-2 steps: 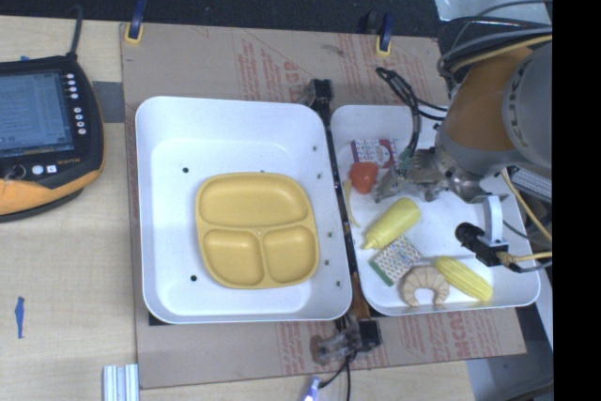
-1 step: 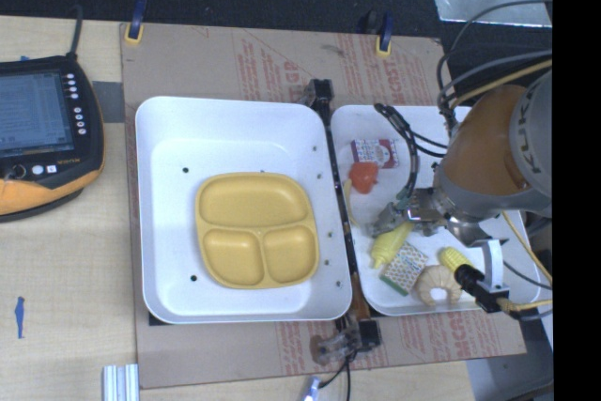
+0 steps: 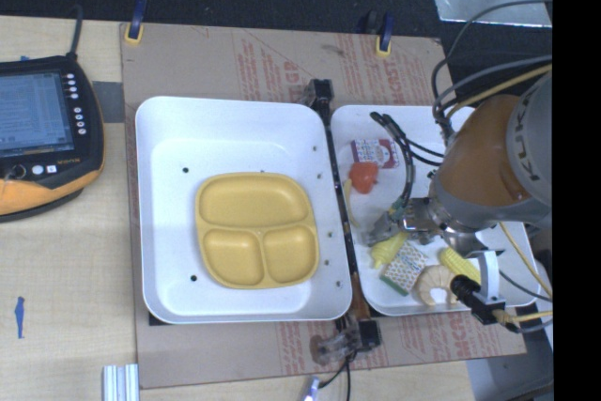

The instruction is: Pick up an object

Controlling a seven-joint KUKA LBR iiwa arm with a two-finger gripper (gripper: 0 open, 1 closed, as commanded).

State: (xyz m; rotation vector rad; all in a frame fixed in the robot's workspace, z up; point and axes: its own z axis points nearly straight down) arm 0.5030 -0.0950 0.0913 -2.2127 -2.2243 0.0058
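Note:
The right bin (image 3: pixel 349 122) holds several small objects. A red piece (image 3: pixel 363 175) lies beside a red-and-white packet (image 3: pixel 374 151) near its back. Toward the front are a yellow piece (image 3: pixel 386 250), a checkered packet (image 3: pixel 404 270), a beige round item (image 3: pixel 434 285) and another yellow piece (image 3: pixel 459 264). My gripper (image 3: pixel 395 224) hangs low over the middle of this bin, just above the yellow piece and the checkered packet. The arm's orange band (image 3: pixel 481 155) and grey wrist cover the bin's right half.
The left bin (image 3: pixel 164 202) holds a yellow divided plate (image 3: pixel 256 228). A tablet controller (image 3: pixel 42 131) lies on the bench at far left. Black cables (image 3: pixel 399 146) loop over the right bin's back. Clamps (image 3: pixel 383 33) pin the brown board at the rear.

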